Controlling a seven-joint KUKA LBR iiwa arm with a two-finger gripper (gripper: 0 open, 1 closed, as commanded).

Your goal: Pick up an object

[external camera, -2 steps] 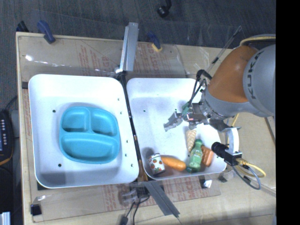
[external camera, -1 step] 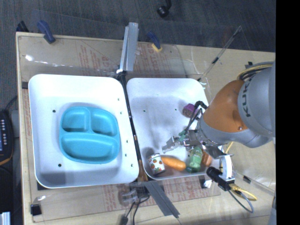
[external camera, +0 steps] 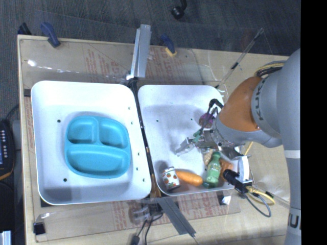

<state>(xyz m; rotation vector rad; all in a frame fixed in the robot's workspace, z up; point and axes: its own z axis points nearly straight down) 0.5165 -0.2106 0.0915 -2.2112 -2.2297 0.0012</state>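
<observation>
Two-finger metal gripper (external camera: 190, 143): fingers spread open, holding nothing, low inside right shallow white bin (external camera: 163, 101). Green plastic bottle (external camera: 213, 170), orange carrot-shaped toy (external camera: 189, 177), small printed can (external camera: 170, 179): along that bin's near edge.

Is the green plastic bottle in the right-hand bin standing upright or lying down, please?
Lying down: the green plastic bottle rests lengthwise on the right white bin's floor beside the orange carrot.
</observation>
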